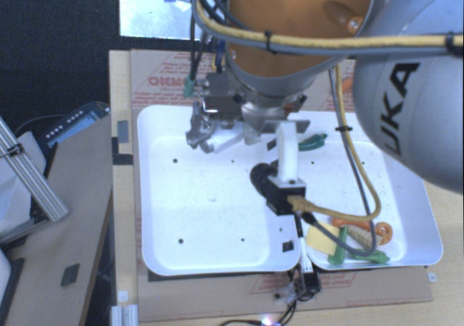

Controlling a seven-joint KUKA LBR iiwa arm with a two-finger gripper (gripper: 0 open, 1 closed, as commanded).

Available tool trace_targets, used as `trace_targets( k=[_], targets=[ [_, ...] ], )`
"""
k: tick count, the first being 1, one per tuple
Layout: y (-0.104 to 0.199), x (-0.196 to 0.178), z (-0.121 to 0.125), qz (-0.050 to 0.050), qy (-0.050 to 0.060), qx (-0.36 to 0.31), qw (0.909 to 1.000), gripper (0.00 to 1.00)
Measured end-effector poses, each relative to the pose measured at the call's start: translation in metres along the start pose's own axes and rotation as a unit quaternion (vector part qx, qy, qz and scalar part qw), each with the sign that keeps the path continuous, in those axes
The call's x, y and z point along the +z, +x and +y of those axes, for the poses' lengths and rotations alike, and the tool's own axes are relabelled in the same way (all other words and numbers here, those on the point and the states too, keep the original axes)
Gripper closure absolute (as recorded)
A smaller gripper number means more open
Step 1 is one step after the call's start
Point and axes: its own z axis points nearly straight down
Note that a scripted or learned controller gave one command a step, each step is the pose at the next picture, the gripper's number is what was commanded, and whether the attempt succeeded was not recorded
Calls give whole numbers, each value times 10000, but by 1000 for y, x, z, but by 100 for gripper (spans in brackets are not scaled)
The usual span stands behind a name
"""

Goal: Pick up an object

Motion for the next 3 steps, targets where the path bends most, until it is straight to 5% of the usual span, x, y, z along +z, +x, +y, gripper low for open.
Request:
trace_targets(
  k=[1,3],
  targets=[
    [-3,-107,4,46,-102,12,9999,100],
    [-5,-100,144,13,-58,49,10000,100]
  ],
)
